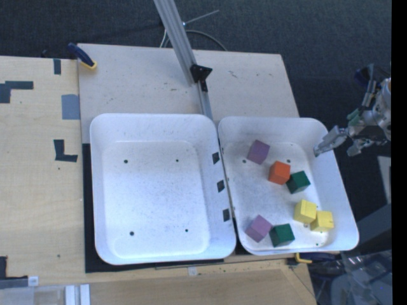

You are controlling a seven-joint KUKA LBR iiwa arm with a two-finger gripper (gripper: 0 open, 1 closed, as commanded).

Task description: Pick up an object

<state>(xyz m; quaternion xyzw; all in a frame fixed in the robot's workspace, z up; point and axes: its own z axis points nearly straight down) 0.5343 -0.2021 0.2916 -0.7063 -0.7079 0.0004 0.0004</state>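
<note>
**Blocks sitting in the right bin, my claw hanging off its far-right rim**

Nearest the camera, the counter (38, 234) edge is running along the bottom, its lower-left corner cut off by the frame. Just above it the two white bins are sitting side by side. The right bin (331, 170) is holding seven small blocks: a purple block (258, 151) near the top, an orange block (279, 172) touching a green block (297, 182), two yellow blocks (313, 215) pressed together, and another purple block (259, 227) beside a second green block (282, 234). None is carrying readable writing, and being cubes they are showing no long axis. My claw (346, 138) is hovering at the bin's right rim, apart from every block, holding nothing; it is too blurred to tell how wide it is standing. The left bin (102, 170) is lying next to it.
</note>
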